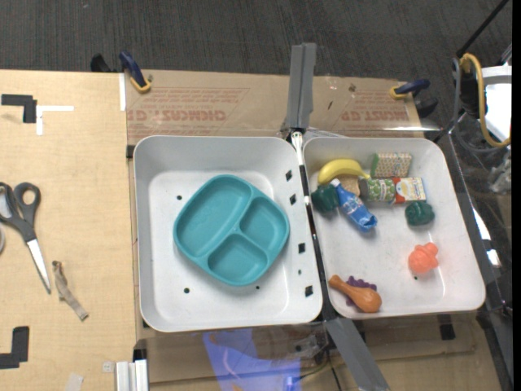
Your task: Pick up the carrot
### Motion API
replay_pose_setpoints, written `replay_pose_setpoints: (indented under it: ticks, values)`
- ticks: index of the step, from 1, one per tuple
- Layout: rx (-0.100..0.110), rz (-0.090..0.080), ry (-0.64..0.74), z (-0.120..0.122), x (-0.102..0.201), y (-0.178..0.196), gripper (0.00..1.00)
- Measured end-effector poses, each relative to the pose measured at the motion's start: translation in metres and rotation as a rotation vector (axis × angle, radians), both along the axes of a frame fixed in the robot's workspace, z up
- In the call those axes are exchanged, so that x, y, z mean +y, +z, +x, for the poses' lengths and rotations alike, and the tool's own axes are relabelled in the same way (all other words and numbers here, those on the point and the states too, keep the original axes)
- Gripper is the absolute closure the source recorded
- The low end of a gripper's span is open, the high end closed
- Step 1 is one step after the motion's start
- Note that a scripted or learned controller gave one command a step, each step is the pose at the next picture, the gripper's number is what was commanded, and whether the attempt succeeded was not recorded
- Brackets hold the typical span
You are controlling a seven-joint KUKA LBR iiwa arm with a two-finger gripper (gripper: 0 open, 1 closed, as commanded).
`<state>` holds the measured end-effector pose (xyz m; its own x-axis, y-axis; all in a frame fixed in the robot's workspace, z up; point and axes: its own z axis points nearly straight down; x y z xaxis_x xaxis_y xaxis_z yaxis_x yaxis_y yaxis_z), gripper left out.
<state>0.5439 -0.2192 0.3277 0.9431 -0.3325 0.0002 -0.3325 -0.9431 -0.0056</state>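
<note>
Teal plate [233, 230] in left bin [155, 300]; carrot [356, 293], banana [341, 169], bottle [356, 209] in right bin [456, 296].

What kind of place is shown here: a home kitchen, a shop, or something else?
Most likely a robotics lab workbench, not a kitchen. Two white bins sit on cardboard held by clamps, toy food such as a carrot and banana lies in the right one, and scissors rest on the bench.
</note>
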Motion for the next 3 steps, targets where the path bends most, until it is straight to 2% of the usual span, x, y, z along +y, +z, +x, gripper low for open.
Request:
replay_pose_setpoints:
  ticks: [1, 2, 3]
  values:
    - [-0.001, -0.001, 0.141, 0.015, 0.0, -0.05, 1.0]
    - [0.0, 0.0, 0.14, -0.052, -0.001, -0.047, 1.0]
    - [-0.001, 0.001, 0.14, -0.043, -0.001, -0.031, 1.0]
